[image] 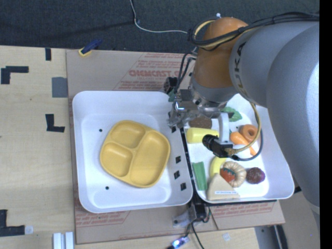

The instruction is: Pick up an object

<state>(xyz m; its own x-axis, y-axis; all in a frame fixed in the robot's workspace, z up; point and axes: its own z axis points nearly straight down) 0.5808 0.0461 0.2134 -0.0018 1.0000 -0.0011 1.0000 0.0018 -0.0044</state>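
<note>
The right bin holds several small things. My gripper hangs low over its far-left corner, just above a yellow block and a brown piece partly hidden under the wrist. An orange ring-shaped toy lies to the right. A frosted pastry, a dark red ball, a green stick and a cream wedge lie nearer the front. Nothing shows as held.
In the left bin lies a yellow divided plate. A green leafy piece sits at the back of the right bin. The big grey arm covers the right bin's far-right side. A white cable crosses the dark floor behind.
</note>
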